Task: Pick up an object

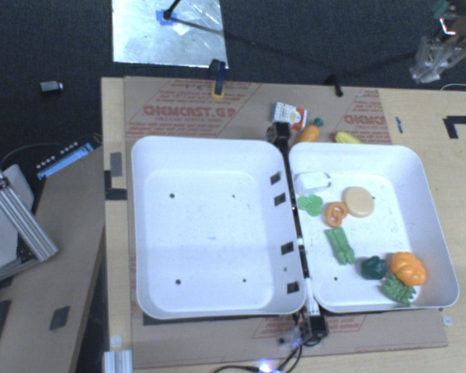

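Pincer (pixel 439 57) up top-right, can't tell its state. Risk: orange pepper (pixel 408 267), dark green toy (pixel 373 267) & leafy piece (pixel 397 289) touch near right bin (pixel 431 200) wall, so a grab may slip or snag two

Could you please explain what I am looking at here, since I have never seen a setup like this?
This is a single camera fixed above a workbench, looking down at a slant. On the bench sit two shallow white bins side by side. The left bin has nothing visible in it. The right bin holds small toy foods: a round tan piece, an orange pretzel-like ring, a white piece, several green pieces such as a long one, a dark green one and an orange pepper-like toy. A few more toys lie on the bench behind the bins. The machine is a robot arm that is meant to pick up an object; its gripper shows at the top right, off to the side of the bench. It is too blurred to tell much more.
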Controlling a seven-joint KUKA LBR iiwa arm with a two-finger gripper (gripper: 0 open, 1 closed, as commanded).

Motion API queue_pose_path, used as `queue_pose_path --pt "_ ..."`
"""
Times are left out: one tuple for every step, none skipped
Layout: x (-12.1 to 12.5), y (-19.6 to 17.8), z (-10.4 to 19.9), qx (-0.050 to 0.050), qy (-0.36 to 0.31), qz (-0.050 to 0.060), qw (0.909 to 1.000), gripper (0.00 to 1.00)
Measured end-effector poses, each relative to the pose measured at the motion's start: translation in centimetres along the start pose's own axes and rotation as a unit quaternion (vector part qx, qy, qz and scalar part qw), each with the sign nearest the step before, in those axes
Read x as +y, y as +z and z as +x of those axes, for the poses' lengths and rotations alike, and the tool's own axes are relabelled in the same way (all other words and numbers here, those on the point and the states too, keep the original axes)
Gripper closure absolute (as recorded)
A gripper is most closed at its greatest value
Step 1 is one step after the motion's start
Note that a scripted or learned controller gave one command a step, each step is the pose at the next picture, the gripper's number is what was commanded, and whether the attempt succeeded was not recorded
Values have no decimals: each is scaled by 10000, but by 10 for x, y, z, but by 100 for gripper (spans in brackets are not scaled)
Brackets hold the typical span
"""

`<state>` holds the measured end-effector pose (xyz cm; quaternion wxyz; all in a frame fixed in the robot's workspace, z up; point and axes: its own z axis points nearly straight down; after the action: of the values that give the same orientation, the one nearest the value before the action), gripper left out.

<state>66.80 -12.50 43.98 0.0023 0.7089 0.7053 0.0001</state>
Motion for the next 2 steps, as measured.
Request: queue_pose_path --pt "0 -52 -64 -9 -8 -24 10000 100" --pt "-122 -4 -22 33 -30 39 10000 100"
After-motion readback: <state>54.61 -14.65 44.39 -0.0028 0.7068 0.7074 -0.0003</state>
